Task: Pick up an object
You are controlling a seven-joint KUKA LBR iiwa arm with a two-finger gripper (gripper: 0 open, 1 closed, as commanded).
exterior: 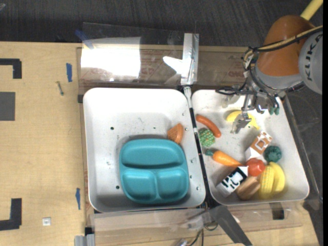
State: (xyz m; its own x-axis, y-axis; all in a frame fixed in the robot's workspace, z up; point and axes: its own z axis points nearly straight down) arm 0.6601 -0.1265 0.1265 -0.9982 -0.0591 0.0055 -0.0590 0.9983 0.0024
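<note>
In the right bin, nearest the camera, lie a yellow corn cob, a brown potato, a black-and-white box and a tomato. Farther back sit a carrot, a green berry and a red sausage. At the far end the claw hangs over a yellow piece; whether it is clenched cannot be told. A teal tray fills the left bin.

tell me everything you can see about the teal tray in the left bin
The teal tray looks like smooth moulded plastic, with rounded corners and three compartments: one long one across the far side and two smaller ones nearer the camera. It lies flat, right way up, in the near part of the left bin. Nothing lies in its compartments. A small orange object lies by its far right corner; whether they touch I cannot tell.
</note>
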